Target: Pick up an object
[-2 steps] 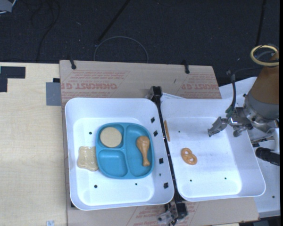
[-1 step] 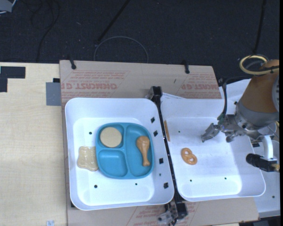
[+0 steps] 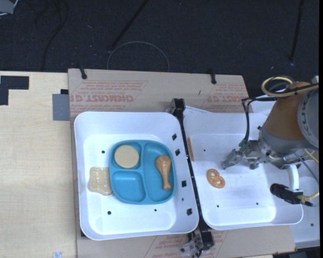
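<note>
Camera view shows a pretzel (image 3: 216,178) lying on the floor of the right bin (image 3: 242,214), just left of and below the end effector (image 3: 232,160), not touching it. I cannot tell the end effector's state. Further left, in the left bin (image 3: 97,219), a blue divided tray (image 3: 130,190) holds a drumstick (image 3: 164,171) and a round cookie (image 3: 126,156); a cracker (image 3: 99,180) lies beside it.

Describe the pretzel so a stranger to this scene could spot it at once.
Find the right bin of the two white ones. On its floor, near the left side, lies the pretzel, small, golden brown and twisted into loops. It lies loose in that bin, below and left of the pincer.
</note>
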Controlling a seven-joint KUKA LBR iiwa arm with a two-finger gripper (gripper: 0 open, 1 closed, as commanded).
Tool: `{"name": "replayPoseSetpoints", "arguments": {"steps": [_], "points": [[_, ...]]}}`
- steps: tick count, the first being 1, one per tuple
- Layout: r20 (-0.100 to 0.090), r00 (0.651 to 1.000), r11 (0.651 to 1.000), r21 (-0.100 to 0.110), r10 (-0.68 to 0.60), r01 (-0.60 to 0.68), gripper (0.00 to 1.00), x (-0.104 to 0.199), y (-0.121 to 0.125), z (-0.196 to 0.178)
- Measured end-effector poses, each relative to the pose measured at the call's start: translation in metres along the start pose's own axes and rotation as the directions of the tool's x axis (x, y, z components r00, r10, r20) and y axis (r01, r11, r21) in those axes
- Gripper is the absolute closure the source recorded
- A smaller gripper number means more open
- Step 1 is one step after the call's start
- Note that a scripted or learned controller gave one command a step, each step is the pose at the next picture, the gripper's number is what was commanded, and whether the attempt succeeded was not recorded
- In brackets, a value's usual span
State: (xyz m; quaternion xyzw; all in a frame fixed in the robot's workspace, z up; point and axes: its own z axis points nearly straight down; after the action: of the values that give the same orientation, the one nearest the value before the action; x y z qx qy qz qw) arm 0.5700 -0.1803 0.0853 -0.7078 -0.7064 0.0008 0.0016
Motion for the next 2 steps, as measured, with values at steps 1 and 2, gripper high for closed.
{"name": "replayPoseSetpoints", "arguments": {"steps": [1, 2], "points": [[0.0, 1.0, 1.0, 0.0, 0.003, -0.003, 1.0, -0.001, 0.0, -0.012], [0.002, 1.0, 1.0, -0.006, -0.003, 0.003, 1.0, -0.006, 0.006, -0.073]]}}
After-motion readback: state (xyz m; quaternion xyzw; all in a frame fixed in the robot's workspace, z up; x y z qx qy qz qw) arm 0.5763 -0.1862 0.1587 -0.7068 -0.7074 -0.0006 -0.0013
